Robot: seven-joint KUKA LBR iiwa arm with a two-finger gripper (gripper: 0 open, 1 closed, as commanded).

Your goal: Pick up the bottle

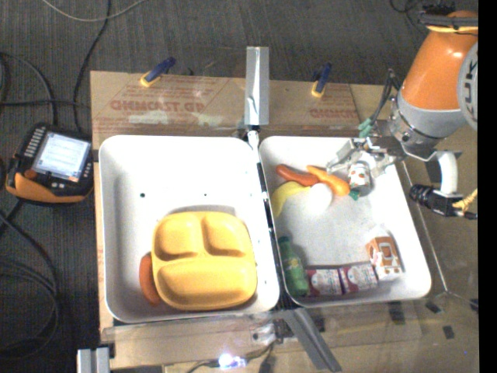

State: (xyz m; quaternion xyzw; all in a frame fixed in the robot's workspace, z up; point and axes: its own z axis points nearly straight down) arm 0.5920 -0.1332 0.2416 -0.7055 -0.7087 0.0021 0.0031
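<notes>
Both bins [124, 208] you see are white. Left one: yellow divided tray [204, 260] over an orange piece [145, 278]. Right one: green bottle [292, 265], red-and-white cartons [342, 279], orange-and-white carton [385, 257], orange carrot shapes [311, 176], pale yellow-white lump [299, 199]. Your arm [441, 68] is orange over grey.

Left bin [124, 208]: yellow compartment tray [205, 259], upside-down look unclear, sitting over an orange item [145, 278] at its left edge. Right bin [404, 208]: orange toy [307, 177] over a yellow-white plush [299, 199], small carton [385, 256] near right wall, two pouches [342, 278] along front wall. Teach pendant [53, 162] on floor, left. Two clamps [158, 71] on the worktop's [194, 103] back edge.
</notes>
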